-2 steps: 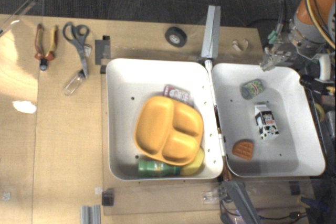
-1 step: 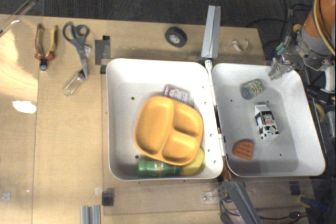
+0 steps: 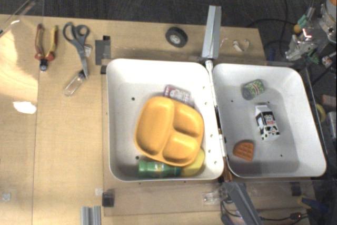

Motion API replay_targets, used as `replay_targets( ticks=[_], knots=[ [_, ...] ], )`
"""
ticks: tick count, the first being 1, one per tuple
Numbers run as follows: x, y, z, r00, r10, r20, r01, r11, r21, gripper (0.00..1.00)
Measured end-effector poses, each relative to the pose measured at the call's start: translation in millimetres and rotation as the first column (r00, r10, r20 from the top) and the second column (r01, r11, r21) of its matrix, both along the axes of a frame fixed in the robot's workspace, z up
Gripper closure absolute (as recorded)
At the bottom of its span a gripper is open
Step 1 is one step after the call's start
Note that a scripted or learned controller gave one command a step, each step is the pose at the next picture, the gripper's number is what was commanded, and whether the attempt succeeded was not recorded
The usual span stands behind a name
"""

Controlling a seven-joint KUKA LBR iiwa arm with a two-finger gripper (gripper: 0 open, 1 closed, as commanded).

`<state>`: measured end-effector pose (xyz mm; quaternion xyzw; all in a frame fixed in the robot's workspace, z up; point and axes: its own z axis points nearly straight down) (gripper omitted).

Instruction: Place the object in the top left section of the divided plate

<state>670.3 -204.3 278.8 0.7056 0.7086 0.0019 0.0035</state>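
Observation:
A yellow divided plate point(image 3: 169, 130) lies tilted in the left bin point(image 3: 121, 113), resting on other items. In the right bin point(image 3: 300, 129) lie a small green-grey can point(image 3: 253, 88) on its side, a white carton with black markings point(image 3: 267, 122) and a round orange-brown waffle piece point(image 3: 243, 150). The arm's end with the gripper point(image 3: 306, 39) hangs at the upper right, beyond the right bin's far corner and well away from all three objects. Nothing is seen held in it.
Under the plate's edges a green bottle point(image 3: 157, 168), a yellow item point(image 3: 197, 164) and a dark packet point(image 3: 177, 94) stick out. On the bench behind the bins lie scissors point(image 3: 79, 42), pliers point(image 3: 45, 45), a tape roll point(image 3: 176, 36) and a metal bar point(image 3: 212, 31). Cables run at the far right.

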Motion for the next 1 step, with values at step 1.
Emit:
replay_targets(
  ticks=[1],
  knots=[
    [-0.5, 0.1, -32.4, 1.000, -0.029, -0.004, 0.029, 1.000, 0.000, 1.00]
  ],
)
